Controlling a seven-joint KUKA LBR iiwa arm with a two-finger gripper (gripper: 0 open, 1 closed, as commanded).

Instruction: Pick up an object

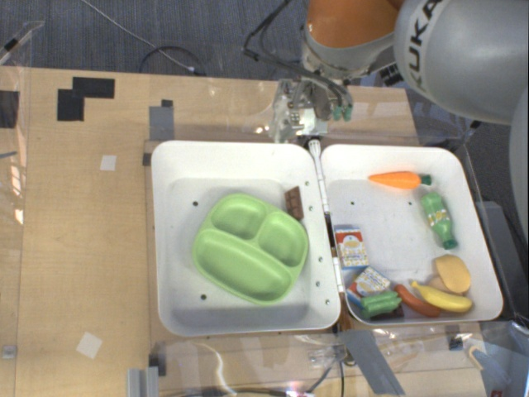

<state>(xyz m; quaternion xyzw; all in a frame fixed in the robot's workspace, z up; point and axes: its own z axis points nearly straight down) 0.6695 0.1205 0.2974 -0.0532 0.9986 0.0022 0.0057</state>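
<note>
Hangs over the worktop (83, 222) just beyond the far rims of the two bins, above the seam where they meet: the gripper (312, 114), blurred, so open or closed cannot be told. Nothing seen held in it. Carried by the grey arm (463, 40) with its orange band, reaching in from the right.

Nearest to the gripper, just ahead of it toward the camera and a little to its left: a small brown bar (293, 203), in the left bin (165, 222) close to the dividing rim, touching the far edge of the green divided plate (250, 246). Plate lies tilted across the middle of that bin, three compartments, nothing seen in them.

To the gripper's other side, in the right bin (463, 172): an orange carrot (397, 180) with a green top, near the far wall, lying crosswise. Just beyond it from the gripper, a green bottle (436, 217) lying on its side along the outer wall.

Farther toward the camera, beside the dividing rim: a small white and red carton (350, 247), then a second small packet (372, 281) just below it.

Farthest from the gripper, bunched in the bin's near corner: a green vegetable (380, 305), a red piece (417, 302) beside it, a yellow banana (442, 298) lying over the red piece, and a tan potato-like lump (452, 273) touching the banana.
</note>
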